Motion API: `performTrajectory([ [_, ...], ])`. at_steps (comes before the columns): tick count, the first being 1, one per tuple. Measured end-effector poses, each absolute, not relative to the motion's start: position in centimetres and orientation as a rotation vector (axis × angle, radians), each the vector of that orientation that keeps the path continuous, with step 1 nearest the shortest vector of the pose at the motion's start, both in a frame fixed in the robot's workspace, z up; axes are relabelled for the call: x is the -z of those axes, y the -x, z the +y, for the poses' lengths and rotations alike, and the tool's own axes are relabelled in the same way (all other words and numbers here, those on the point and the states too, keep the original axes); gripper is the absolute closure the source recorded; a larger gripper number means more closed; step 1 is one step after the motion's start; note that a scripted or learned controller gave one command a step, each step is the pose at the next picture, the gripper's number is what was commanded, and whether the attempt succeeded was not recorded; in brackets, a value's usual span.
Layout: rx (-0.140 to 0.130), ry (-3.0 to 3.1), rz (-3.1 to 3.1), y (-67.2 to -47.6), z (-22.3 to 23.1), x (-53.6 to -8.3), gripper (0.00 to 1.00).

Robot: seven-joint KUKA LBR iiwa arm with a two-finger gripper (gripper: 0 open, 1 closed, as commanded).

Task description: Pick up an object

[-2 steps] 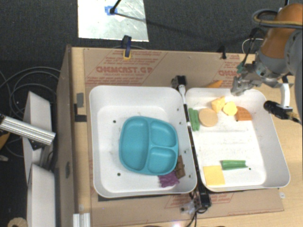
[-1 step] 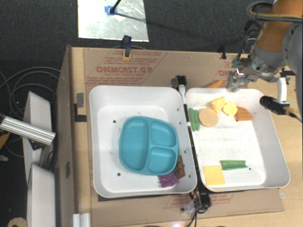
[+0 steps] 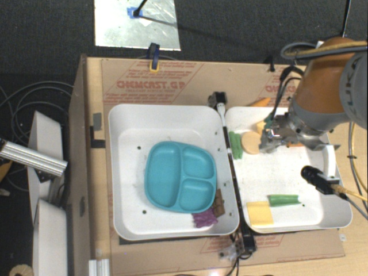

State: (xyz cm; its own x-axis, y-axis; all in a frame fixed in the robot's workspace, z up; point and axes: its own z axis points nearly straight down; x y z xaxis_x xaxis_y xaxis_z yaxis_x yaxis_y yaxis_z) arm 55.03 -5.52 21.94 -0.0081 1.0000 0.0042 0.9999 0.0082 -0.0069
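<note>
**Gripper low in right bin, next to tan disc**

The gripper [image 3: 269, 142] is down in the right bin [image 3: 339, 214], in its upper-left part, w/ the grey-and-orange arm [image 3: 328, 91] coming in from the right above it. Can't tell from this angle whether it's spread or closed; the wrist hides the tip. Nothing seen held.

Closest obj: a tan disc [image 3: 250, 142], flat on the bin floor just left of the gripper. Whether they touch can't be told. Left of the disc, further from the gripper, a green stick [image 3: 236, 144] lies along the bin's left wall.

Toward the camera from the gripper, well apart from it: a green pod [image 3: 283, 199] lying flat, and just beside that, nearer the front-left corner, a yellow block [image 3: 260, 214].

Beyond the gripper, at the far rim of the same bin, an orange piece [image 3: 260, 102] shows partly; what it is can't be made out.

Well left of the gripper, across the divide btwn bins, the left bin [image 3: 126, 154] holds a teal plate [image 3: 178, 177] w/ three compartments, lying flat near the middle. At the plate's near-right edge sit a purple lump [image 3: 202, 218] and a brown piece [image 3: 219, 204], close together by the bin's front-right corner.

Both bins rest on a cardboard sheet [image 3: 149, 82].
</note>
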Motion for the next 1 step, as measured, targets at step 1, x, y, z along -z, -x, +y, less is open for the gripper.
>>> performTrajectory([
  [1,-0.003,2.224,-2.22,-57.59,-10.63,-17.04,1.0],
])
